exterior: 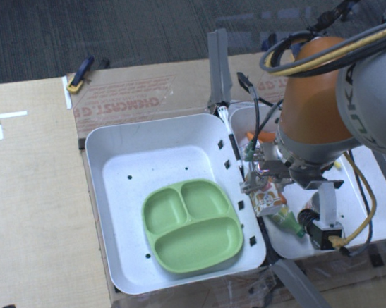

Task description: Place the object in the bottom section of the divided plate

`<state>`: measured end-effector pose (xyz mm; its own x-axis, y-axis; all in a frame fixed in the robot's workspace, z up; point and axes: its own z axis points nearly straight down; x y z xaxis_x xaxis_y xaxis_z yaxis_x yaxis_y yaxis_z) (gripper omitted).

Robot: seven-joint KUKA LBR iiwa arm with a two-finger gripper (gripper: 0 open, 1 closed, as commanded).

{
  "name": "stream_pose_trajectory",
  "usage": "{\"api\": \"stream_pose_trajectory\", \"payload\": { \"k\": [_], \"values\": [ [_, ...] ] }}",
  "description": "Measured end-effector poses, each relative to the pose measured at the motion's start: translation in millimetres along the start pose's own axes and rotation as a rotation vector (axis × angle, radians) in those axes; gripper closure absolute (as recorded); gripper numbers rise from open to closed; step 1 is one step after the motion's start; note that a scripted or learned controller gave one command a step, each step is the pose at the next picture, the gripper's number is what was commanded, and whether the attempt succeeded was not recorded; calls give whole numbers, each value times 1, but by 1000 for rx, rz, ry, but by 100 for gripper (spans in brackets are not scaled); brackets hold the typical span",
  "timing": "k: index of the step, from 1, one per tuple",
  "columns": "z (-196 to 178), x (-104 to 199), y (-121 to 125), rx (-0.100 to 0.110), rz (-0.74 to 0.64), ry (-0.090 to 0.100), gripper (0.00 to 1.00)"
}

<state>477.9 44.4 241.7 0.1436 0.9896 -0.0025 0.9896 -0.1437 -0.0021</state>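
Note:
The green divided plate [191, 225] lies in the left white bin [113, 196], its one wide section towards the bottom of the view and two smaller sections above it. My gripper [258, 175] is low over the left side of the right bin [381, 223], just past the wall between the bins. Right below it lies a small printed packet [268, 200], and a green, bottle-like item [288, 220] lies beside that. An orange item [262, 136] peeks out above the gripper. The arm's wrist hides much of the right bin.
A grey post [220, 67] stands behind the gap between the bins. Black and yellow cables [360, 204] loop off the wrist over the right bin. A blue and yellow tool [82, 73] lies on the bench at the back left.

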Motion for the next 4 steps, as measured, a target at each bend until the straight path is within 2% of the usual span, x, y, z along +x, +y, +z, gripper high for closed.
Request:
{"api": "stream_pose_trajectory", "payload": {
  "k": [1,2,3,4],
  "values": [
    [18,21,6,3,-261,0,100],
    [119,63,-10,1,-245,2,100],
    [84,97,44,0,-114,-1,100],
    [103,60,-10,3,-156,0,100]
  ]
}}
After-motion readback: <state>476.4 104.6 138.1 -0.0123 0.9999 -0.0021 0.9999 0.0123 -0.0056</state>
